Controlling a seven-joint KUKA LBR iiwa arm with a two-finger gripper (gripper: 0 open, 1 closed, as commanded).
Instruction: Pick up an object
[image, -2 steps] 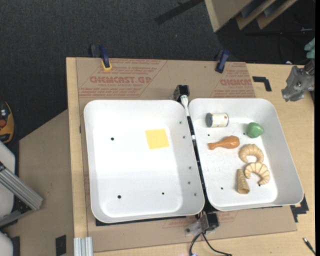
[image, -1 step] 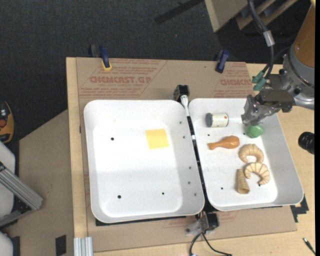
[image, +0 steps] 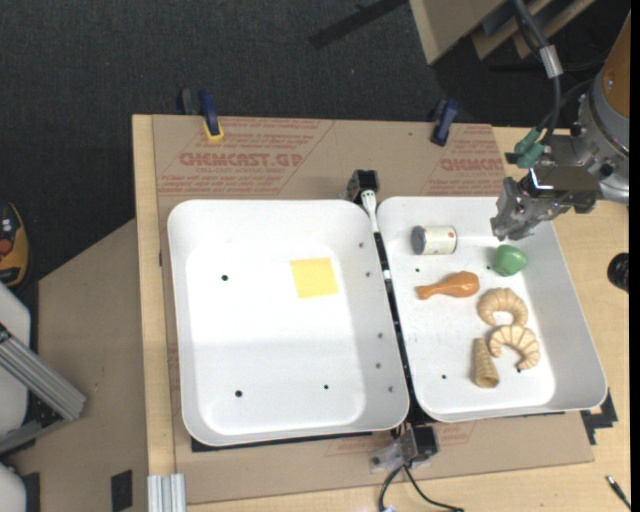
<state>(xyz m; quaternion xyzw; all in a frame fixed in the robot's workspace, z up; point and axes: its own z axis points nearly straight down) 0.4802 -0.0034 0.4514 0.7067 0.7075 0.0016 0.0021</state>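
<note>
Two white bins (image: 270, 420), smooth plastic, faint sheen. Brown cardboard-like sheet (image: 300, 150) beneath, matt, red print. Pale wood-look bench (image: 100, 400), matt. Yellow square (image: 314, 278), flat, matt, paper or foam, cannot tell which. Green ball (image: 509, 260), smooth, slight gloss. Orange drumstick toy (image: 449, 288), smooth plastic look. Croissant toys (image: 501, 305), ridged, satin. White cylinder (image: 434, 239), smooth. Gripper (image: 517, 222), dull grey metal.

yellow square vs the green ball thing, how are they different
The yellow square is flat with straight edges; the green ball is rounded and stands up off the floor. The yellow square lies alone in the left bin; the green ball sits in the right bin near other items, with the gripper just above it. The yellow square looks larger in outline. Both rest on a white bin floor.
</note>
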